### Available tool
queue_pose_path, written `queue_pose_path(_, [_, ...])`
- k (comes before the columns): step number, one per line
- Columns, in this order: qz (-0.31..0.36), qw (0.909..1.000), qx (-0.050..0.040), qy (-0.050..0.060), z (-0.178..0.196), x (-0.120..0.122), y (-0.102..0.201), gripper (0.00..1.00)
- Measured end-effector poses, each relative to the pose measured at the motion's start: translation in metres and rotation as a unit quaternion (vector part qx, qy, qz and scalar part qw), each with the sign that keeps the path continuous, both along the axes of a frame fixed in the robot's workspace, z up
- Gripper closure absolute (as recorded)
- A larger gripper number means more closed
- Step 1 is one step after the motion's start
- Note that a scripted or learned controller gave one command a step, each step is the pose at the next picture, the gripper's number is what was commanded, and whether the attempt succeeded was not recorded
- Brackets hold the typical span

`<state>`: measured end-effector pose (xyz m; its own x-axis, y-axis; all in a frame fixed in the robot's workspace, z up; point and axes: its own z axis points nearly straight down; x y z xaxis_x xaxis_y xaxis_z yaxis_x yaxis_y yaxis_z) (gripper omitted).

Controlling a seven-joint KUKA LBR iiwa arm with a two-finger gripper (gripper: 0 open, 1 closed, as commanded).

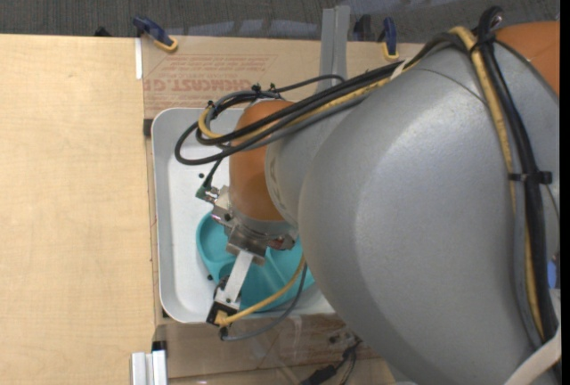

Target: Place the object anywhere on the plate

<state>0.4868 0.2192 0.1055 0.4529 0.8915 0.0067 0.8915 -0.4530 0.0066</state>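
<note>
A teal plate (208, 248) lies in the near half of the white bin (175, 214). My gripper (247, 242) hangs straight down over the plate's middle, under the orange band of the wrist. The wrist and the big grey arm cover most of the plate, so whatever lies under or between the gripper's tips is hidden. Only the plate's left rim and a strip at its near edge show.
A bare wooden bench top (71, 196) runs along the bin's left. Brown cardboard (214, 76) lies behind the bin, held by blue clamps (153, 32). The arm's bulk covers the right side of the view. Yellow and black cables (223, 120) loop over the bin's far end.
</note>
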Motion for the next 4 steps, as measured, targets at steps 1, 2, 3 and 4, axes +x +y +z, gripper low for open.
queue_pose_path(1, [0.091, 0.9958, -0.0032, 0.005, 0.1, 0.047, 0.009, 1.0])
queue_pose_path(2, [-0.037, 0.9993, -0.0027, 0.006, -0.011, 0.07, 0.008, 1.0])
queue_pose_path(3, [0.072, 0.9974, -0.0029, 0.005, 0.068, 0.069, -0.062, 1.0])
queue_pose_path(4, [-0.05, 0.9987, -0.0024, 0.005, 0.246, 0.105, -0.024, 1.0])
